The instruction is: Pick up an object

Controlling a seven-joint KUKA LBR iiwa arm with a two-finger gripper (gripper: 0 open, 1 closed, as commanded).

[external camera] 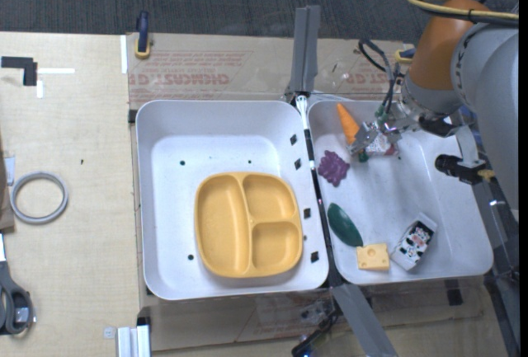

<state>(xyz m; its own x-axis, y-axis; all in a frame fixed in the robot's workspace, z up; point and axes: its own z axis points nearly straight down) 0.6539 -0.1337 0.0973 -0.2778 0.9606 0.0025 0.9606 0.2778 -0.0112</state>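
The right bin (445, 207) holds several small things: an orange carrot (348, 123) near its far left corner, a purple grape bunch (333, 168), a dark green leaf-shaped piece (344, 224), a yellow cheese wedge (373, 257) and a white box with black patches (415, 243). My gripper (369, 142) hangs low in the far part of this bin, just right of the carrot and above and to the right of the grapes. Nothing is plainly held in it.
A yellow divided plate (247, 223) lies in the left bin (165, 182). On the bench to the left lie a grey tape ring (37, 197) and scissors (12, 306). A grey divider post (305, 50) stands between the bins at the back.
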